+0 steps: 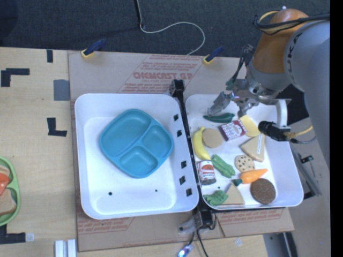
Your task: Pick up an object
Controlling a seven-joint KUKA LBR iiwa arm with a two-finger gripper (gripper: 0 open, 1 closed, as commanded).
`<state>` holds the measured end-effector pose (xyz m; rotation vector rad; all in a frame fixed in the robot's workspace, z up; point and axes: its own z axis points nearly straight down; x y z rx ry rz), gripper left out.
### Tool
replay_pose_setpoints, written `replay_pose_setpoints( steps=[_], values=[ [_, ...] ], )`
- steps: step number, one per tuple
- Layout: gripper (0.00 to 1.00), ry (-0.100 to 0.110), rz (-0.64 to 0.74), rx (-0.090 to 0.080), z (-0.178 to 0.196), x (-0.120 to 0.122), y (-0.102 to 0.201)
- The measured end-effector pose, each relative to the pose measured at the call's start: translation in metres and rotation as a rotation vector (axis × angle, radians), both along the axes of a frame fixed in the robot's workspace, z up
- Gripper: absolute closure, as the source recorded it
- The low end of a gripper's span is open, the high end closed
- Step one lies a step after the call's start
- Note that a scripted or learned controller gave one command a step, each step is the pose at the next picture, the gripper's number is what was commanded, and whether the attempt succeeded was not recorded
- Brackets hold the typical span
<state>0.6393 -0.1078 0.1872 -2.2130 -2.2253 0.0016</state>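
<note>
The two-finger metal gripper [231, 105] hangs over the far end of the right white bin [289, 194], its fingers spread apart, holding nothing; a dark green pepper-like toy [218, 118] lies just below them. A blue divided plastic plate [136, 142] sits in the left white bin [88, 159].

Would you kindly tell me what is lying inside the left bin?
The left bin holds one blue divided plate, tilted cornerwise. A few small dark marks show on the floor. Whatever lies under the plate is covered.
</note>
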Motion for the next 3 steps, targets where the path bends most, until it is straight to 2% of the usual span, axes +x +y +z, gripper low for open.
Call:
replay_pose_setpoints(
  steps=[1,2,3],
  values=[
    [0.0,0.009,-0.006,0.001,-0.081,-0.045,0.014],
    [0.0,-0.005,0.0,0.001,0.001,-0.081,0.067],
    [0.0,0.001,-0.001,-0.001,-0.003,-0.094,0.105]
  ],
)
